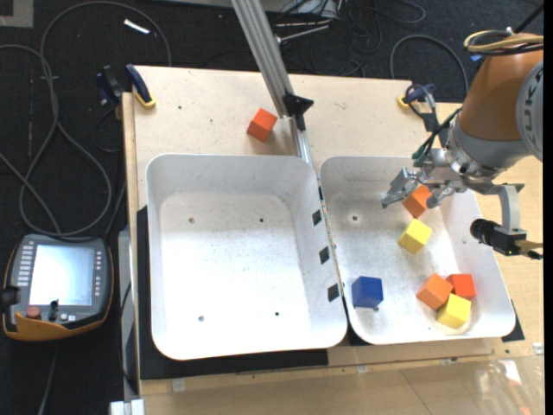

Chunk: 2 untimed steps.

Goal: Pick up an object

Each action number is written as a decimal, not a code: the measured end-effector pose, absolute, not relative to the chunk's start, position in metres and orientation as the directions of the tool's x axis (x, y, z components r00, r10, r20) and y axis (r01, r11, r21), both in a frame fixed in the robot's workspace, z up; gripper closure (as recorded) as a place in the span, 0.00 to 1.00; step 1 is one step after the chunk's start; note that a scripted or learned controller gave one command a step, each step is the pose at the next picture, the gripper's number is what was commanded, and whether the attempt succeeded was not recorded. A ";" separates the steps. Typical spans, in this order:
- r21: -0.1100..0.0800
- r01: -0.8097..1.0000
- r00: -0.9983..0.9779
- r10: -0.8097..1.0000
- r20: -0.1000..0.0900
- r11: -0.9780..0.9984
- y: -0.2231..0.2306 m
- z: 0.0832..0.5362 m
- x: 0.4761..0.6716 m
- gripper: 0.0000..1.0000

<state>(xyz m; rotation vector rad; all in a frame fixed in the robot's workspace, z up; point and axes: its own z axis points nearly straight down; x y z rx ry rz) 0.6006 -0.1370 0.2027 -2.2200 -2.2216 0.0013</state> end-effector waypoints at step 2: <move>0.001 1.000 -0.003 1.000 -0.001 0.003 -0.190 0.094 0.603 0.00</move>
